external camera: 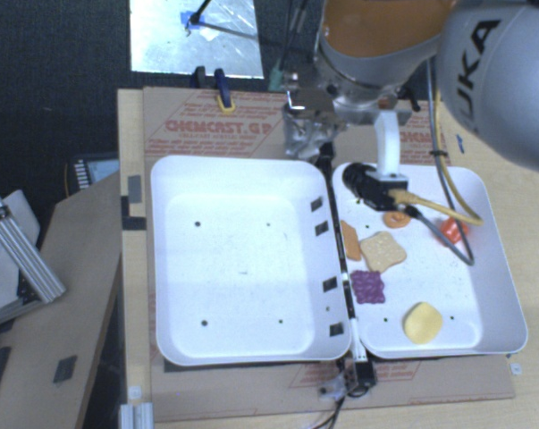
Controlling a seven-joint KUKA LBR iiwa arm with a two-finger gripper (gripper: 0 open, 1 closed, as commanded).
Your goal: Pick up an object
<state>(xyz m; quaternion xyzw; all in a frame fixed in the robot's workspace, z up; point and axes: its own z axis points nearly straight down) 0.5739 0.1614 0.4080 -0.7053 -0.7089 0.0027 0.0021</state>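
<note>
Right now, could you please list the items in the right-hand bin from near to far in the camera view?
Yellow round piece → purple piece → tan bread slice → small orange disc.

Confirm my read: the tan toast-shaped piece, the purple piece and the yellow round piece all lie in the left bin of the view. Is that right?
Not quite: the bin is wrong. The camera view shows the tan toast-shaped piece, the purple piece and the yellow round piece all lying in the right bin, not the left one.
</note>
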